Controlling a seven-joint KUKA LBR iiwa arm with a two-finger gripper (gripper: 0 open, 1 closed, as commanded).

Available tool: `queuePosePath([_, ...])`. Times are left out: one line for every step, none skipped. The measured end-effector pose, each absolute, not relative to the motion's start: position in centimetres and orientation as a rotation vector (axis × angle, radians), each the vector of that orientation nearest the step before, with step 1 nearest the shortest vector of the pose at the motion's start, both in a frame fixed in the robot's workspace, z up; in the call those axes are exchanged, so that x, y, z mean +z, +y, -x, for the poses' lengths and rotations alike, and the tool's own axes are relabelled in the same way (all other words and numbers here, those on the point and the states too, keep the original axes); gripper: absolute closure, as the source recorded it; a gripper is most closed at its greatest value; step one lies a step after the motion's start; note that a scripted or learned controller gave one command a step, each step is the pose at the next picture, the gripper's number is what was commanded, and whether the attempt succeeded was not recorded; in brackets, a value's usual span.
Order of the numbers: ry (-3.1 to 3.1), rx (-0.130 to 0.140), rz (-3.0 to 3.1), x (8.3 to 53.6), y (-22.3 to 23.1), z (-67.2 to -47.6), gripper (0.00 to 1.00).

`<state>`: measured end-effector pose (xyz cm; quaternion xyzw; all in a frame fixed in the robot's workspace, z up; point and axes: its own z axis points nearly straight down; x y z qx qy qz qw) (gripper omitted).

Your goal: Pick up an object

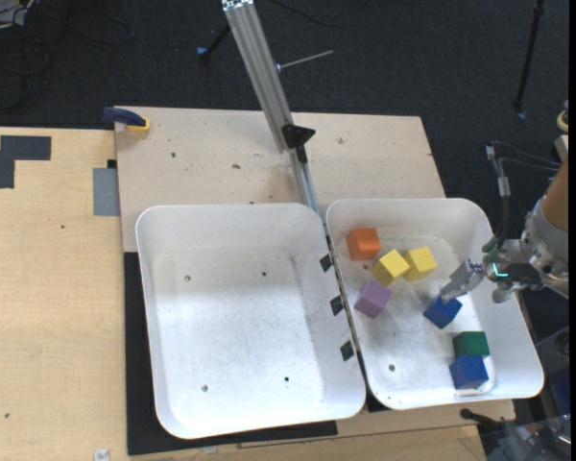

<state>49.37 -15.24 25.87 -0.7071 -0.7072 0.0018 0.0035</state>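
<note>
Right now the gripper [458, 286] sits low over the right bin [504, 248], metal fingers [455, 283] angled down-left, tips at the top edge of a blue cube [443, 312]. Whether the jaws are apart or closed on it: cannot tell, the finger tips blur together against the white floor. The cube is not visibly between them.

Blue cube is matte and sharp-edged, tilted a bit, resting on the bin floor mid-right. Just up-left of the fingers: two yellow cubes [406, 263] side by side, touching or nearly so. An orange cube [363, 243] sits further up-left near the bin's left wall. A purple cube [372, 298] lies below the yellow pair, apart from the blue one. Toward the near right corner, a green block [471, 343] sits directly above a second blue block [468, 371], the two in contact.

Both bins are shallow, glossy white plastic with rounded corners; floors are scuffed and speckled. Left bin [173, 229] abuts the right one, with black clips [335, 304] along the shared wall. Bench [211, 157] underneath is pale wood, specked. A slanted aluminium extrusion [262, 70] rises behind the bins.
</note>
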Motion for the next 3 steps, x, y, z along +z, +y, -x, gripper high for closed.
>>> queuePosePath([-2.216, 0.002, 2.223, 26.1, -15.4, -49.4, 0.0])
queuePosePath([-2.214, 0.008, 2.216, 19.7, -14.7, -49.4, 0.0])
queuePosePath([-2.214, 0.007, 2.216, 14.4, -13.7, -48.7, 0.0])
